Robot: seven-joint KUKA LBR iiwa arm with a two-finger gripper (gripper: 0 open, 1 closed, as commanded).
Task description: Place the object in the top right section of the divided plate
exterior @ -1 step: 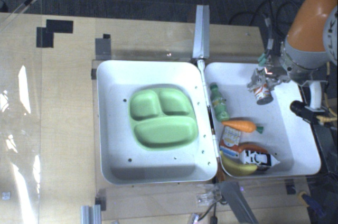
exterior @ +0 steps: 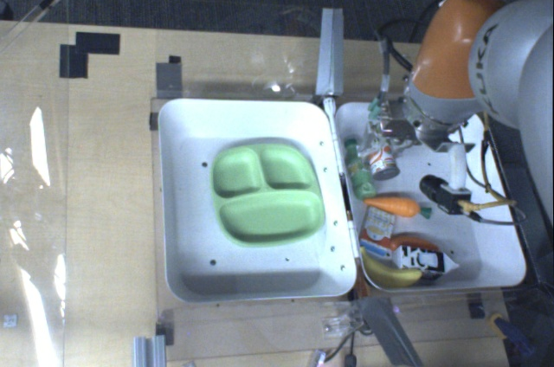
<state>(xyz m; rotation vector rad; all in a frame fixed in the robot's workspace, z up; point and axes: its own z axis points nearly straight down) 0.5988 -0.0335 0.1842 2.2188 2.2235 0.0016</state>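
I see a smooth green plastic divided plate (exterior: 267,191), a shiny white plastic bin (exterior: 186,209), and a pale wood bench (exterior: 86,209).

So the grey arm (exterior: 511,54) comes in from the right, orange band (exterior: 454,45) sitting just above the wrist, which is bent downward. The gripper (exterior: 385,144) hangs low at the arm's left end, pointing down.
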